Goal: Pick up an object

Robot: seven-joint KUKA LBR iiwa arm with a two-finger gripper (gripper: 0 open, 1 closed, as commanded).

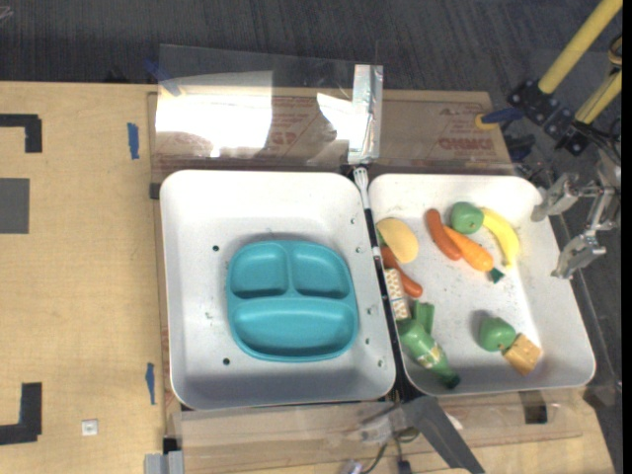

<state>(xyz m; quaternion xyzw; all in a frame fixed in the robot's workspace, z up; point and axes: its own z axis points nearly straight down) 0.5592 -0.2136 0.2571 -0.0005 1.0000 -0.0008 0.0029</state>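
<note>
The right bin [553,363] holds toy foods. A green ball [465,216], a yellow banana [503,235] and an orange carrot [468,248] lie at its far side. A pale yellow piece [397,237], a red chili [403,275] and a corn cob [397,296] sit along its left wall. Green pieces [425,342] lie near the front left, and a green fruit [493,332] touches a tan block [524,353] at the front right. My gripper [565,229] hangs just over the bin's right rim, open, with nothing between its metal fingers [553,201].
The left bin [188,215] holds a teal divided plate [291,299]. A clear plastic sheet [267,117] stands behind the bins. Yellow bars with clamps [578,38] cross the far right corner. Flat cardboard [69,265] covers the bench to the left.
</note>
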